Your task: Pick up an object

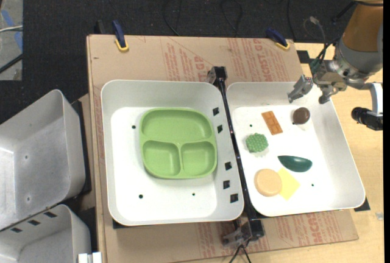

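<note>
The right bin holds several small items: a brown ball, an orange rectangular piece, a green bumpy ball, a dark green leaf-shaped piece, a tan round disc and a yellow square. My gripper hangs open over the bin's back right corner, above and just behind the brown ball, with nothing between its fingers.
The left bin holds a light green divided tray. A black divider runs between the bins. Grey plastic tubs stand at the far left. Cables lie on the dark floor behind the bench.
</note>
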Controlling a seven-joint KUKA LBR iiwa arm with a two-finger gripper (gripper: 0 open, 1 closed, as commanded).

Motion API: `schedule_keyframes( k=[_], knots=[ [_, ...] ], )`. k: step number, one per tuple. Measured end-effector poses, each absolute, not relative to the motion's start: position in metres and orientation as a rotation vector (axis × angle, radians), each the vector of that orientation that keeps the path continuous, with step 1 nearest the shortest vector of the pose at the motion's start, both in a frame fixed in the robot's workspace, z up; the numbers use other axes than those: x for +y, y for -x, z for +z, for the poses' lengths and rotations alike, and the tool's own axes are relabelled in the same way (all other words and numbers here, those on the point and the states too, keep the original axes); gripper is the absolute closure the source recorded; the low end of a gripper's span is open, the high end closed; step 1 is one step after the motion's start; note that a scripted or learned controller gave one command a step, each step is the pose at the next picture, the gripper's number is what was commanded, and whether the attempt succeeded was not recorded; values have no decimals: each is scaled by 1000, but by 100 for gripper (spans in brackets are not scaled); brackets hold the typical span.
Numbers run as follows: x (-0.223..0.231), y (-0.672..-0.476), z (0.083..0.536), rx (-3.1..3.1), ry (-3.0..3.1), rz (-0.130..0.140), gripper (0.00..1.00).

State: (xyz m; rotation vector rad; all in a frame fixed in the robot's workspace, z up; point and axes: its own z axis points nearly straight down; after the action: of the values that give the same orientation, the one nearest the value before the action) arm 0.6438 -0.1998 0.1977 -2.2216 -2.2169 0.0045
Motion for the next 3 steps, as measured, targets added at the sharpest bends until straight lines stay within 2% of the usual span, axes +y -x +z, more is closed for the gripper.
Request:
schedule_keyframes(
  k=[2,3],
  knots=[
    [-206,-644,100,-2222,2222,1,0],
    [-206,-645,113,-2226,2223,-2,100]
  ],
)
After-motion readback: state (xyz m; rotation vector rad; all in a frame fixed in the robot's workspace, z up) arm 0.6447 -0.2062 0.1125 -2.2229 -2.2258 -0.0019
